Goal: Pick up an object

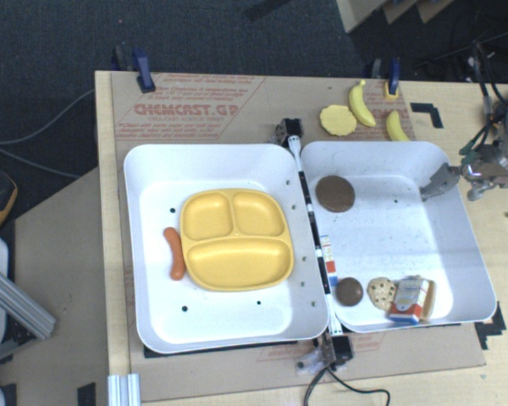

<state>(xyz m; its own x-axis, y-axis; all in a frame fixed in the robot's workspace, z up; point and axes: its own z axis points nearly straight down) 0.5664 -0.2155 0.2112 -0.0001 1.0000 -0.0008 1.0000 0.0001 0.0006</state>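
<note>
From the right bin, nearest us lie a small packet, long axis upright-slanted, and two cookies beside it; a brown disc sits farther back. The gripper hovers at its far right rim; whether it is open or closed we cannot tell. We fear clipping that rim while descending.

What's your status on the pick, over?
Pincer at right bin's far right rim, nothing seen held. Nearest item: brown disc, untouched. Cookie and packet at near edge. Nothing blocking.
</note>
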